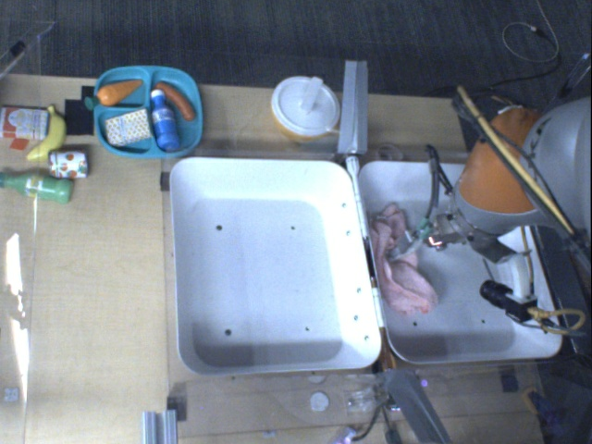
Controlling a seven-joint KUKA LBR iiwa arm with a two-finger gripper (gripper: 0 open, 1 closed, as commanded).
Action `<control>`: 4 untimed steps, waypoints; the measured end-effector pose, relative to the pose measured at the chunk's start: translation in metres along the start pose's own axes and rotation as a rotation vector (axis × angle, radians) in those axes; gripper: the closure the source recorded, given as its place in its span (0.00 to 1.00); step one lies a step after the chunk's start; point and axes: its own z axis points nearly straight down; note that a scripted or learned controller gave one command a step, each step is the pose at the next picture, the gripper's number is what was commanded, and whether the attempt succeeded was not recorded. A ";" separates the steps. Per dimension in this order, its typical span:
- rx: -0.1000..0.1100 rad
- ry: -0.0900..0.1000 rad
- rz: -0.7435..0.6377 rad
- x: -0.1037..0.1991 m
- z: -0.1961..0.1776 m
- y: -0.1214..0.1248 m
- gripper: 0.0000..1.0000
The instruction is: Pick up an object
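Note:
A crumpled pink cloth (pixel 404 268) lies along the left side of the right white bin (pixel 481 336). My gripper (pixel 413 240) reaches in from the right and sits low over the cloth's upper half, touching or almost touching it. The grey arm with its orange band (pixel 495 178) fills the bin's upper right. Whether the cloth is caught in the gripper is hidden at this angle.
The left white bin (pixel 268 266) stands beside the right one, with a thin divider wall (pixel 365 248) between them. Behind the bins are a white lidded cup (pixel 305 107) and a blue tray (pixel 148 111) of toy food. A banana (pixel 48 135), a can (pixel 68 164) and a green bottle (pixel 37 187) lie at far left.

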 end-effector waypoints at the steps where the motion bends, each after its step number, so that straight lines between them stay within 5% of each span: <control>1: 0.004 0.000 -0.079 -0.019 0.003 0.079 0.00; 3: 0.000 0.000 -0.247 -0.004 0.000 0.004 0.00; 4: 0.000 0.006 -0.250 -0.002 -0.009 0.007 1.00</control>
